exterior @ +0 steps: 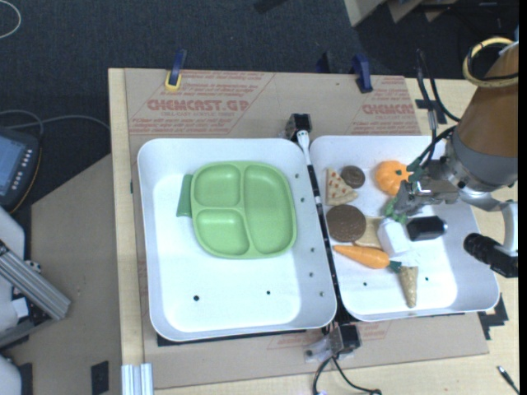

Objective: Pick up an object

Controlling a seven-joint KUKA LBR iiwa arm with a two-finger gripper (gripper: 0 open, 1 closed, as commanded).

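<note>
The right bin [449, 286] holds several toy foods. A pizza slice [337, 187] and a small brown disc [353, 176] lie at its far left, with an orange fruit [389, 176] beside them. Nearer the front are a large brown cookie [346, 222], a carrot [363, 256] and a waffle cone [409, 283]. My gripper [403, 202] hangs low over the middle of this bin, just right of the cookie and just in front of the orange fruit. A small green bit shows at its tip; what it is cannot be made out.
The left bin [160, 245] carries a green divided plate [244, 208] in its far half. A ridge with black clips separates the two bins. The arm's grey and orange body covers the right bin's far right corner.
</note>
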